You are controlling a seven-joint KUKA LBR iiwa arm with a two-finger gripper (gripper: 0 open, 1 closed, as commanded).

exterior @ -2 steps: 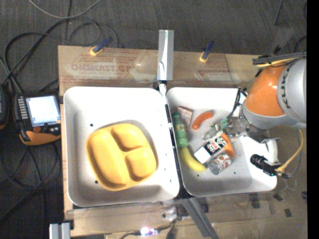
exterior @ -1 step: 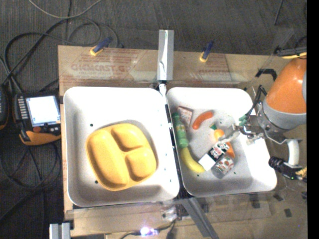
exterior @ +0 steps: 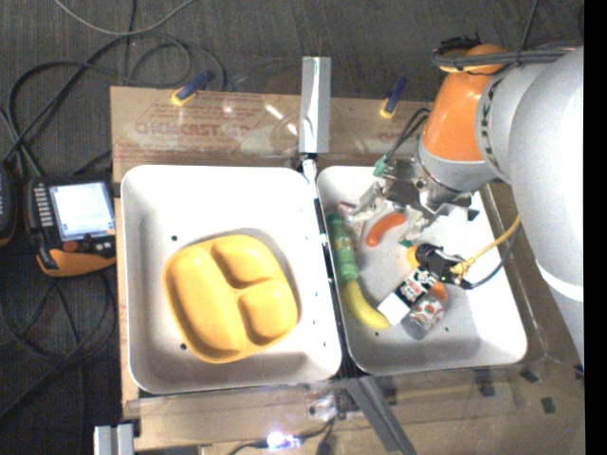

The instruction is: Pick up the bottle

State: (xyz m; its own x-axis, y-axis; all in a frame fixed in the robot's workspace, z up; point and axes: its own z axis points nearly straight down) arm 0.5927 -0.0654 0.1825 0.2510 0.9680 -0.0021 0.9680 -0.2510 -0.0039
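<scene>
Here the left bin (exterior: 133, 282) holds a yellow sectioned tray (exterior: 232, 297), lying toward its near edge. The right bin (exterior: 493, 339) is crowded: a green bottle (exterior: 340, 250) lies along its left wall, with a banana (exterior: 363, 306) just beyond its near end, a small can (exterior: 424, 318) and a white box (exterior: 393, 309) beside that, and a red-orange piece (exterior: 384, 227) farther back. The claw (exterior: 410, 218) hangs over the bin's far part, near the red-orange piece; whether it is clenched cannot be told.
</scene>
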